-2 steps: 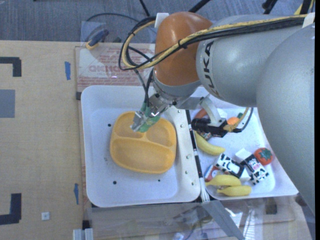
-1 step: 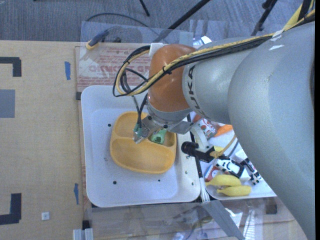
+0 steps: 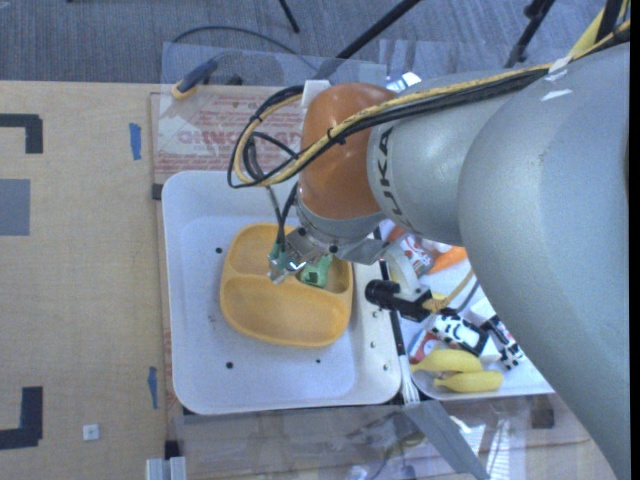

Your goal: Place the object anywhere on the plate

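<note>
Gripper positioned over far part of yellow plate, green object seen at its tip

Left bin is occupied by the divided yellow plate, set near its middle. The gripper is seen above the plate's far compartments with the green object just beside its tip, right at the plate's far-right section; finger state cannot be told, and whether the object is pinched or resting on the plate is not resolved. Right bin is mostly covered by the arm; a banana is seen at its near end
</note>
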Available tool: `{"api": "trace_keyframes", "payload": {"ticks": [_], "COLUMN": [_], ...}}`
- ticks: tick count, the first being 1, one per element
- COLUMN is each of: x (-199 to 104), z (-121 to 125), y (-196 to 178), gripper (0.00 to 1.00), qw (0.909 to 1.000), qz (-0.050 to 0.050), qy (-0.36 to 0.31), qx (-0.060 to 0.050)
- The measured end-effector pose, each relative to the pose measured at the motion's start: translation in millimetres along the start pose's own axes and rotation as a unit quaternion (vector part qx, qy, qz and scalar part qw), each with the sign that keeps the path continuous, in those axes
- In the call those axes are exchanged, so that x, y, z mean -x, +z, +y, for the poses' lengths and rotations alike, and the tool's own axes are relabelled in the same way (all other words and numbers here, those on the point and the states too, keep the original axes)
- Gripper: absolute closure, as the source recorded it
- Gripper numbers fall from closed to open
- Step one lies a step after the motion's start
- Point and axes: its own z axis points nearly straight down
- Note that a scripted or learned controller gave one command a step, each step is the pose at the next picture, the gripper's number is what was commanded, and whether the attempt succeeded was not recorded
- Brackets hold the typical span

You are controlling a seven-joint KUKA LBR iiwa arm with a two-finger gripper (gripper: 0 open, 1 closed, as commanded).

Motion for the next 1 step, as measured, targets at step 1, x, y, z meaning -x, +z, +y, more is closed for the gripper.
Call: {"api": "trace_keyframes", "payload": {"ticks": [1], "x": [0.0], "z": [0.0], "y": [0.0], "gripper": [0.0], "qw": [1.0], "qz": [0.0], "qy": [0.0], "qx": [0.0]}}
